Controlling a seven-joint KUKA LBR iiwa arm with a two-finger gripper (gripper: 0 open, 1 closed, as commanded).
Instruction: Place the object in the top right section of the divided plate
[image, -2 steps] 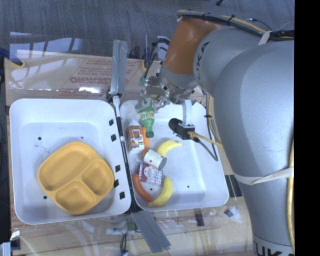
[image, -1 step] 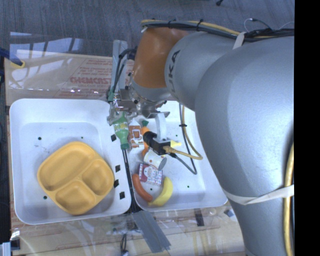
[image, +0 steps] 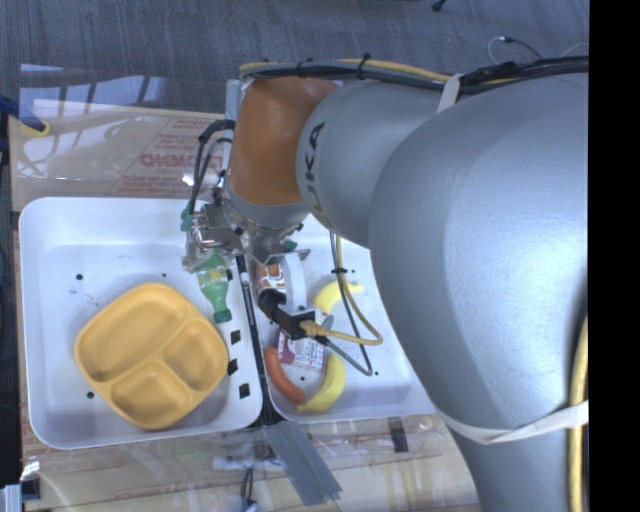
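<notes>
One grey arm (image: 470, 220) with orange band enters from the right and covers much of the right bin (image: 385, 385). Two white bins sit side by side on the worktop (image: 120, 150). Left bin (image: 60, 250) holds one yellow divided plate (image: 150, 353) with three sections. The gripper (image: 212, 262) hangs over the left bin's right edge, just above the plate's upper right; a green object (image: 213, 283) sits at its tip (closed on it or merely touching: cannot tell). Right bin: one banana (image: 328, 385), one red sausage-shaped item (image: 281, 373), one small packet (image: 300, 352).

Green bottle (image: 212, 283) lies beside yellow divided plate (image: 150, 354), left bin (image: 60, 240).
</notes>
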